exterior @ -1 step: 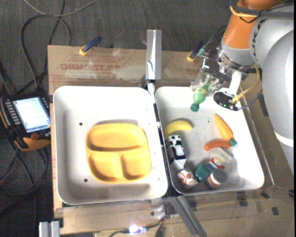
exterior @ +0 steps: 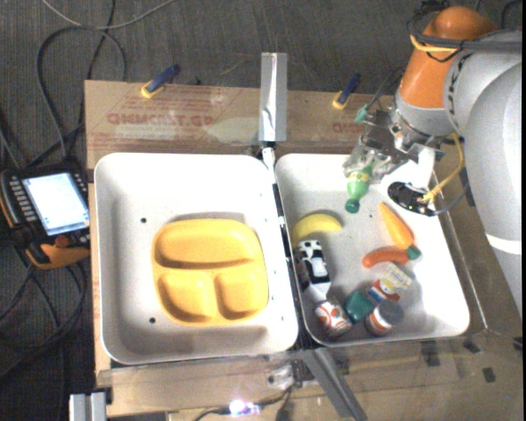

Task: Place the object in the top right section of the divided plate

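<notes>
green bottle (exterior: 357,187) between pincer (exterior: 366,163) fingers, above right bin (exterior: 456,310)

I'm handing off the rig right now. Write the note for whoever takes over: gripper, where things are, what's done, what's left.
Gripper: raised over the far end of the right white bin, shut on a small green plastic bottle that hangs neck-down between its fingers.
Yellow divided plate: in the left white bin, nothing in any section.
In the right bin: yellow banana-shaped toy, two orange carrot toys, black-and-white toy, a few small items at the near end.
Done: bottle picked.
Left: carry it across to the plate and release it in the top right section.
</notes>
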Controlling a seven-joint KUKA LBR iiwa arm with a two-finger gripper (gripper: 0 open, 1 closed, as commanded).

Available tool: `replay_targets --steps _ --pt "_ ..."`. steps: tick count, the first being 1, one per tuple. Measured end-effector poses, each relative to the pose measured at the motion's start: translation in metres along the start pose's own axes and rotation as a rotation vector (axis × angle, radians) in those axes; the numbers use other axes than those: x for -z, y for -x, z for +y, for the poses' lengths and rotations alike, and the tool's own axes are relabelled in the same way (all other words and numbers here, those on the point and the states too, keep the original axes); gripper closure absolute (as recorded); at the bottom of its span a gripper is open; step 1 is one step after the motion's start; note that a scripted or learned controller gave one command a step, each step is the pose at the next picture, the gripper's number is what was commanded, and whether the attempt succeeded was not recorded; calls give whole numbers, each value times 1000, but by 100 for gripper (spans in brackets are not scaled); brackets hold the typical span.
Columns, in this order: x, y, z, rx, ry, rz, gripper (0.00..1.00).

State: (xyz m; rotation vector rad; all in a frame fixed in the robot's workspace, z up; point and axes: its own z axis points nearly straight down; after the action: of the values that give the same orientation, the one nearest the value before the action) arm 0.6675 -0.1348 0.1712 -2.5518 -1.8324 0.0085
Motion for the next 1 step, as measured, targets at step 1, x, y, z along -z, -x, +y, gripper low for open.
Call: replay_targets --steps 1 --pt "96 -67 -22 145 3 1 100"
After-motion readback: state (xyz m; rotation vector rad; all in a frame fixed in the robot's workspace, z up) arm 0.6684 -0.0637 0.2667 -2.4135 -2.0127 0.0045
